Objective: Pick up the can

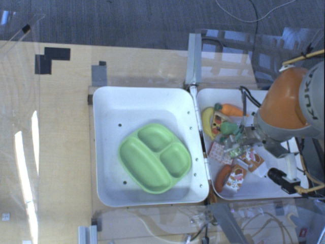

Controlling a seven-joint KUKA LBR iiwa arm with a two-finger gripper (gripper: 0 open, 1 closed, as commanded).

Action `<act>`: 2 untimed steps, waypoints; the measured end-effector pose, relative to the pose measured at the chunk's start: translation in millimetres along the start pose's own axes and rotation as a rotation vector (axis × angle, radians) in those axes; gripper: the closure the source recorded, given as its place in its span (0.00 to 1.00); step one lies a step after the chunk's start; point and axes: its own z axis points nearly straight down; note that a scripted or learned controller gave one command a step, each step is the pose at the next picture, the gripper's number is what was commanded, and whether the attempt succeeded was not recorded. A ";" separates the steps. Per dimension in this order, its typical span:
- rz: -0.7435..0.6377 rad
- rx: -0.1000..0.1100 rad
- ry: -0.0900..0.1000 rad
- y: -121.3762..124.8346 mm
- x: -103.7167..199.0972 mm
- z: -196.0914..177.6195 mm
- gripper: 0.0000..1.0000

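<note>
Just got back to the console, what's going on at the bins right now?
The grey arm has reached in from the right and hangs low over the right bin, its hand down among a heap of small food items: a banana, a carrot and some packets. I can't pick out the can in that clutter. The left bin holds a green divided plate.

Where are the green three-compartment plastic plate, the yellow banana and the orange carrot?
Green three-compartment plastic plate (155,158), camera view, the ridge between its compartments.
Yellow banana (206,121), camera view, middle of its curved side.
Orange carrot (232,109), camera view, middle of its body.
</note>
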 end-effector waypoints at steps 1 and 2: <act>0.036 0.004 0.002 26.3 -18.9 32.8 1.00; 0.126 0.017 0.004 47.9 23.4 -63.8 1.00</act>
